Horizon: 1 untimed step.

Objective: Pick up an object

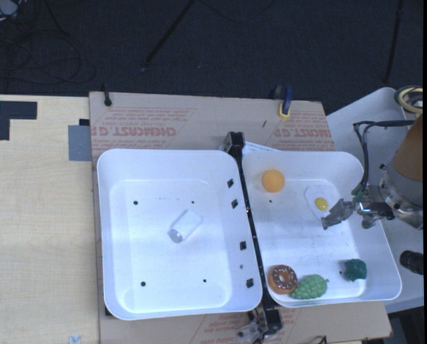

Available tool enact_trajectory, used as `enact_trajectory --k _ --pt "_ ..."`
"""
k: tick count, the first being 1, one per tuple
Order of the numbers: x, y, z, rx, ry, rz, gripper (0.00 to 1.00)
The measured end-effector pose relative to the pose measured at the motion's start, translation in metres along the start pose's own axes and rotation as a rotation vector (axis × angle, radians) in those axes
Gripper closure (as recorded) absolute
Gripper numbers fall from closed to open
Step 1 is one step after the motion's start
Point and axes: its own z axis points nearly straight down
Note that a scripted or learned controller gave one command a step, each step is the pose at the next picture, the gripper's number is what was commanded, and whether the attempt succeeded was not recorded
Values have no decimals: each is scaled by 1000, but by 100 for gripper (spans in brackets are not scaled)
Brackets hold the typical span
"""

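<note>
The end effector (337, 215) hangs over the right bin (342, 165), just beside the fried egg (319, 202), which lies flat on the bin floor. Whether it is released or clenched cannot be told from this view; nothing shows in its grip. Up and left of the egg sits an orange ball (273, 180). Along the near wall, below the egg, lie a donut (281, 278), green grapes (309, 287) touching it, and a dark green piece (354, 269). The left bin (120, 170) holds a clear cup (185, 226) on its side.
</note>
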Motion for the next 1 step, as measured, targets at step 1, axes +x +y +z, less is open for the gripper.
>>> enact_trajectory --k 1 --pt "6 57 111 3 1 -2 0"
